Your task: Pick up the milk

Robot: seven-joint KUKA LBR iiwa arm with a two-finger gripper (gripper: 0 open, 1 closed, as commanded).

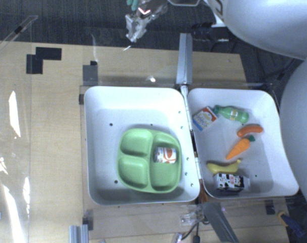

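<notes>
Milk [229, 181] in right bin [275, 135]

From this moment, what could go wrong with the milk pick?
The small black-and-white milk carton lies against the right bin's near wall, with a yellow banana touching it: closing fingers may hit the wall or catch the banana. The two-finger gripper hovers beyond the left white bin, so a long descent might drift.

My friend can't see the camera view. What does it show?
Two white bins sit side by side. The right bin holds a milk carton, banana and carrot; the left bin holds a green tray. The gripper hangs above them.
</notes>
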